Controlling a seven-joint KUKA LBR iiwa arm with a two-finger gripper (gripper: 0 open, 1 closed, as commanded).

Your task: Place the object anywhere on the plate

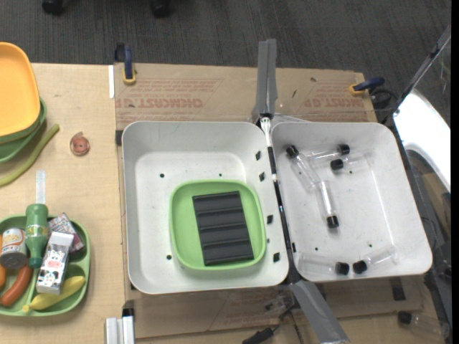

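**Block on the plate; the placing looks done**

Nearest the camera, to the right of the plate and in the neighbouring shallow white right-hand bin [391, 192], a clear plastic tube with black caps [366, 262] lies along the near wall.

The square green plastic plate with rounded corners [183, 217] sits in the near half of the shallow white left-hand bin [143, 185]. On it lies a dark grey ribbed rectangular block [223, 227]. The block lies flat in the plate's well, inside the rim on all sides and about centred. If this block is the object meant, I judge the task complete as things lie, with nothing left to carry. If one of the tubes was meant, nothing has been placed yet. The view alone does not settle which.

The block's long axis runs from near to far, tipped a little so that its near end lies slightly to the right of its far end. Its ribs run crosswise, left to right. The two ends look alike, so it has a line but no distinct heading.

Right of the plate, level with its middle, a second clear capped tube [326, 205] lies nearly parallel to the block. Beyond the plate's far edge and to the right, more capped tubes [315, 160] lie crossed together. Farther still, brown cardboard sheeting [186, 99] lies under both bins.
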